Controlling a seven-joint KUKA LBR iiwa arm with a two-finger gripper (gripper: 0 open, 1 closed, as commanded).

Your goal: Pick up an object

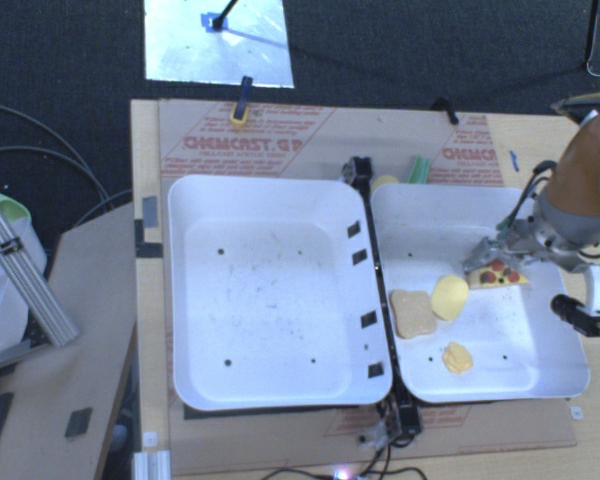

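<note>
Currently, camera view: gripper [490,258] low in right bin [540,383], at pizza slice toy [500,275]. Claw state: cannot tell, tips merge with toy.

Step, as judged: descent onto pick target; grasp not confirmed. Your next move calls for closing on slice, then straight lift, and you verify toy rises with the tips.

Count, right bin: one pizza slice toy, one yellow ball [450,296] just beside one bread slice [413,312], one small yellow lump [458,358]. Bins: two; left bin [195,208] alongside.
</note>
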